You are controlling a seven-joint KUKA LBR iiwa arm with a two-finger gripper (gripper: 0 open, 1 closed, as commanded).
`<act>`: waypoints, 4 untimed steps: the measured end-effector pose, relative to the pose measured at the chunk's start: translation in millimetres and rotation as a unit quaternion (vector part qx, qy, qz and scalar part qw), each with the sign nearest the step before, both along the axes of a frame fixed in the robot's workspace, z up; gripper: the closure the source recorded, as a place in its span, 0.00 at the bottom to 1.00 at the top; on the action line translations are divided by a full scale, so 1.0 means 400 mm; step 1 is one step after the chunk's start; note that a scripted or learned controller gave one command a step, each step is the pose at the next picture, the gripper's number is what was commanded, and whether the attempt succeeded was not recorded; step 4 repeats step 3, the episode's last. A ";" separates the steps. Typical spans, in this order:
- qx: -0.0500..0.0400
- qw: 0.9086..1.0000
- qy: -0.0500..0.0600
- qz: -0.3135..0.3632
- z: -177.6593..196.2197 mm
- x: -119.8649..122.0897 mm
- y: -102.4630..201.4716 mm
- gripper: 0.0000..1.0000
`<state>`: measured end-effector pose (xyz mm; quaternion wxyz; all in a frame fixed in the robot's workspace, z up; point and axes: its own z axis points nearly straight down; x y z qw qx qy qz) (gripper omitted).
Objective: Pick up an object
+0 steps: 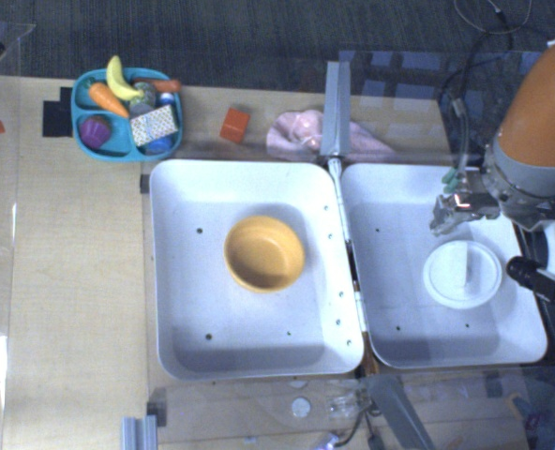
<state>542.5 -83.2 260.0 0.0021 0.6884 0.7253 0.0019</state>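
1. Near edge first: bench (71, 345) bare wood at near left, some small fittings below the bins, too small to identify.
2. Right bin (399, 336): white lid (462, 273), round and flat, lying on the floor toward the right wall. Likely light, stiff plastic, slick. Low profile, so a top pinch needs the rim or the raised ridge across its middle.
3. Left bin (184, 336): yellow bowl (264, 252) upright, about centre, well apart from the walls. Likely light, rigid, smooth. Best hold: one finger inside, one outside, pinching the rim.
4. Gripper (457, 206) sits over the right bin, just beyond the lid's far edge. Can't tell how the jaws stand; nothing seen between them.
5. Far side, outside the bins: pink cloth (296, 131), orange block (234, 125), blue tray (90, 148) of toy food.
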 end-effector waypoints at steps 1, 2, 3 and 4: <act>-0.002 0.998 -0.002 0.057 0.048 -0.087 -0.284 1.00; -0.001 0.998 0.000 0.070 -0.035 -0.135 -0.129 1.00; -0.001 0.990 0.000 0.144 -0.007 -0.073 0.030 1.00; -0.001 0.990 0.000 0.144 -0.007 -0.073 0.030 1.00</act>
